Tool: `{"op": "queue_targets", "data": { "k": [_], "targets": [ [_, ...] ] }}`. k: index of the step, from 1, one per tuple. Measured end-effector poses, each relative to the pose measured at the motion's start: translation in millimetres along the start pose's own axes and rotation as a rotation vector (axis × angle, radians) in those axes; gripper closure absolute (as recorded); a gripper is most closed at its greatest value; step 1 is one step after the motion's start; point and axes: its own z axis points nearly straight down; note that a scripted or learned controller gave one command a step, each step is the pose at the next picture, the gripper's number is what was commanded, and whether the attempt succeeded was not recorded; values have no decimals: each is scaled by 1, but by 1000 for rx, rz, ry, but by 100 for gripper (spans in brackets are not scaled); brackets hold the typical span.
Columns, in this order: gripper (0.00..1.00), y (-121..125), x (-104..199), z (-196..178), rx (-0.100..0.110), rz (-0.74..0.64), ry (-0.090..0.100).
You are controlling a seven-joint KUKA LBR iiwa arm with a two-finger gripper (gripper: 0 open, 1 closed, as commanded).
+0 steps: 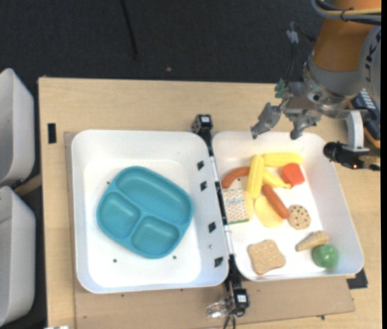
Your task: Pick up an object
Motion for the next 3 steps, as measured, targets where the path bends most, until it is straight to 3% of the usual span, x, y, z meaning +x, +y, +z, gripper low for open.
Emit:
{"op": "queue_targets", "data": {
  "k": [1, 3],
  "targets": [
    [0, 1, 0, -7, -12, -1, 0],
    [0, -7, -3, 93, -8, 1, -2]
  ]
}}
